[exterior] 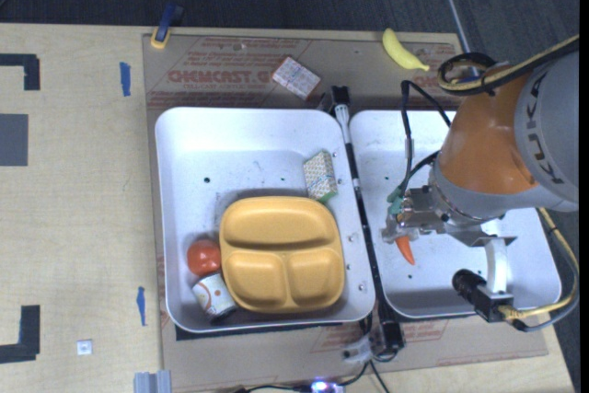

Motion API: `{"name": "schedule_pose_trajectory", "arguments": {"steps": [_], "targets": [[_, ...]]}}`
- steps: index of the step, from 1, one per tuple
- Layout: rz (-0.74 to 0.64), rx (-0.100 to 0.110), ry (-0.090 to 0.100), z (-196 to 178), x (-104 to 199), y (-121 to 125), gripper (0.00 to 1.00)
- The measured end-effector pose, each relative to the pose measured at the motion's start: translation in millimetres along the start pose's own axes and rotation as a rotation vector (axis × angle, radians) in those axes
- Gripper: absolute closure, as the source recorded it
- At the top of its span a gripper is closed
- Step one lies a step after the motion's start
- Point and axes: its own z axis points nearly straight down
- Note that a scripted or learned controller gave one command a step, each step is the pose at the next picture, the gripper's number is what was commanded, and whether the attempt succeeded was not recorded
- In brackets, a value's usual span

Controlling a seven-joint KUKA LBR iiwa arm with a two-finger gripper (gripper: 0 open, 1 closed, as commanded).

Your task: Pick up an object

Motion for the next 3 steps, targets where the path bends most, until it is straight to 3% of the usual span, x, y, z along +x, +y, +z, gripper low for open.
{"name": "schedule_pose_trajectory", "arguments": {"steps": [1, 2, 3], "targets": [[0.000, -0.002, 0.000, -0.6, -0.3, 0.2, 1.00], [0.000, -0.004, -0.002, 0.1, -73.6, 0.5, 1.00], [-0.002, -0.006, -0.001, -18.0, -33.4, 1.4, 1.00]]}}
